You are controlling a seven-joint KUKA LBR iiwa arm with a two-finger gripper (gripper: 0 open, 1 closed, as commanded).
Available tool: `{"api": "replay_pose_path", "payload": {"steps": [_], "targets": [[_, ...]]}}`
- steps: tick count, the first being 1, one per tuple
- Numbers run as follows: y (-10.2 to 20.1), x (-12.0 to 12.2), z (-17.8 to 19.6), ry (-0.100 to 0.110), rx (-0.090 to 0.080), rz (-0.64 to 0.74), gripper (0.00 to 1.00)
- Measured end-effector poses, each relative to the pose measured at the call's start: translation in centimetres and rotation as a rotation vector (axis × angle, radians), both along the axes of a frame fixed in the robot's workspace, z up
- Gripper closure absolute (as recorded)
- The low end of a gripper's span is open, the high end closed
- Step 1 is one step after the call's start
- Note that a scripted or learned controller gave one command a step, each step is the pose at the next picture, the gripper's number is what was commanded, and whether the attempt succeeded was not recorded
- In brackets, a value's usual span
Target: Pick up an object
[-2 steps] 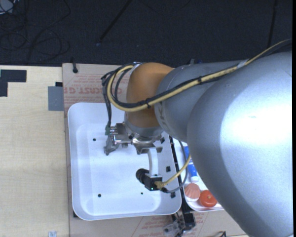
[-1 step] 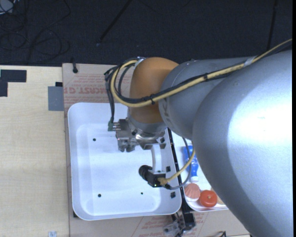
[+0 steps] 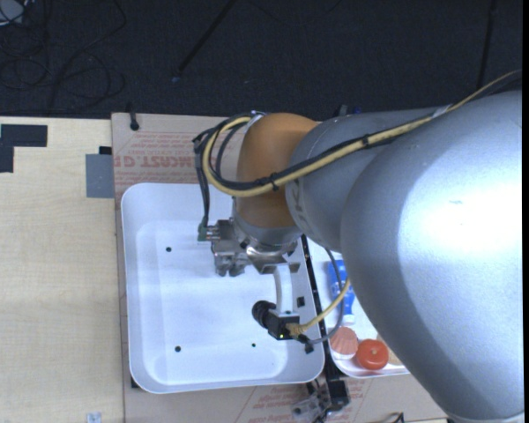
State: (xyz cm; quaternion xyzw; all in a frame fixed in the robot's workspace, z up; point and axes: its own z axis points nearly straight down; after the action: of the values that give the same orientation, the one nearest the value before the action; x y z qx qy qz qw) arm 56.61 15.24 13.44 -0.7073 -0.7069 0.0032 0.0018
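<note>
My gripper (image 3: 231,263) hangs below the orange wrist band, over the right-hand part of the left white bin (image 3: 150,324). The wrist and metal mount cover it from above. In the sliver of the right bin (image 3: 370,373) that shows beside the arm lie a blue object (image 3: 339,287), a pale pink round thing (image 3: 344,341) and an orange-red round object (image 3: 371,354). The gripper is over the left bin, apart from these three.
The big grey arm covers most of the right bin and the view's right side. Brown cardboard (image 3: 159,159) lies under the bins. A pale wooden bench top (image 3: 44,271) stretches to the left, with dark patches near its far edge.
</note>
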Motion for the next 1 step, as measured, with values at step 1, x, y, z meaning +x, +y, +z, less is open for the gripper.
{"api": "replay_pose_path", "payload": {"steps": [1], "targets": [[0.02, 0.04, 0.09, -0.002, 0.001, -0.001, 0.0]]}}
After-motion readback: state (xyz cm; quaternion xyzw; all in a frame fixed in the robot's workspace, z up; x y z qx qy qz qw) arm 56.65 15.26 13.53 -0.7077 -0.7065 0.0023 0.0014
